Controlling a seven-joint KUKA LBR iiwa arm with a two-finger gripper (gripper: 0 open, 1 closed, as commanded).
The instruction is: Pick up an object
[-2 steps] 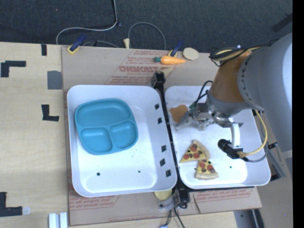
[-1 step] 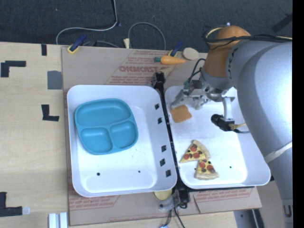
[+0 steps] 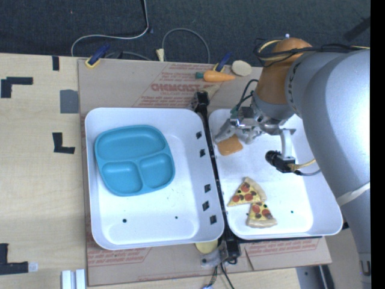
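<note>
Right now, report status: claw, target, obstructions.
Claw low in right white bin, at tan bread-like piece. Grip unconfirmed. Two pizza slices lie nearer, apart. Blue divided tray in left bin.

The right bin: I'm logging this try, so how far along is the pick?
Done: the gripper is down in the right bin, right at the brown toy food piece. In hand: nothing visibly lifted. Left: grasping and raising it; both pizza slices lie untouched.

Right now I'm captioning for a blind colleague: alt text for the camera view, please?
The gripper is down over a tan bread-like piece in the right bin, near two pizza slices. The left bin holds a blue divided plate.
</note>
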